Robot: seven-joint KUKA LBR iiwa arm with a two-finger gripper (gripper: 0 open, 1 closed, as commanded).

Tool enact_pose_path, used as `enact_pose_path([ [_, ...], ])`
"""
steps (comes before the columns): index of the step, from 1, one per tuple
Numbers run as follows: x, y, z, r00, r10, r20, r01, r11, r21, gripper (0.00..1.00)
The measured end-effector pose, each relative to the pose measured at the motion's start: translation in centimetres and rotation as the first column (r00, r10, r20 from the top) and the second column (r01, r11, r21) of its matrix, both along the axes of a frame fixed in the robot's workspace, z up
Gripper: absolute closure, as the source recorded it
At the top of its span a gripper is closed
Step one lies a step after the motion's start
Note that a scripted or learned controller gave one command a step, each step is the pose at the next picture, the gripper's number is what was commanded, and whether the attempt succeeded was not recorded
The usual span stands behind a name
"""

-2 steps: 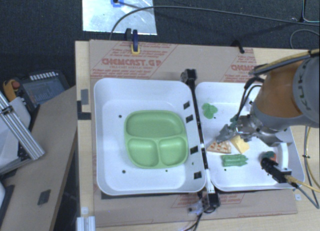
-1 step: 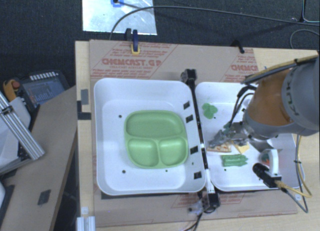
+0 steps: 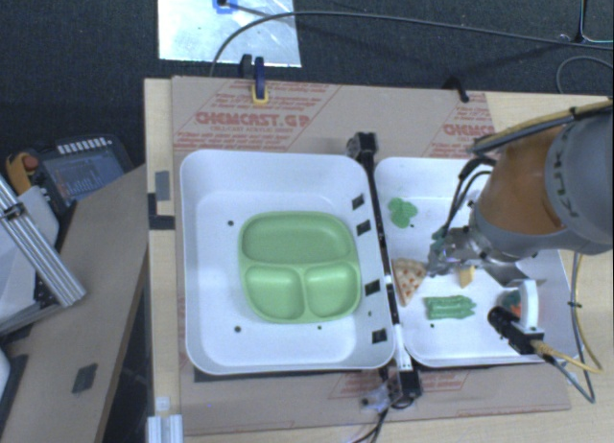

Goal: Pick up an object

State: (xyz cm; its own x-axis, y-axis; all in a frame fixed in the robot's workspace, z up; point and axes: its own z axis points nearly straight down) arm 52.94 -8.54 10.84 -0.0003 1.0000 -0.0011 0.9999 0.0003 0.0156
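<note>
My gripper [image 3: 444,257] hangs low over the middle of the right bin [image 3: 427,174], at the end of the grey arm with the orange band. Just to its left lies an orange waffle-patterned wedge [image 3: 410,281]. A long green piece [image 3: 449,308] rests below the gripper, near the bin's front. Farther back in the same bin sits a small green leafy piece [image 3: 401,210]. A small yellowish bit [image 3: 465,277] pokes out right beside the gripper, and whether the gripper touches it cannot be made out.
The left bin [image 3: 206,192] holds a green three-compartment plate [image 3: 295,267]. A black divider with clips [image 3: 376,240] runs between the bins. The arm's bulk covers the right bin's right side. Cardboard underlies both bins.
</note>
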Motion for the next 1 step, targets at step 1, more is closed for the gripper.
enact_pose_path([
  [1,0.44,0.25,6.37,1.000,0.004,-0.008,-0.004,1.000,0.000,1.00],
])
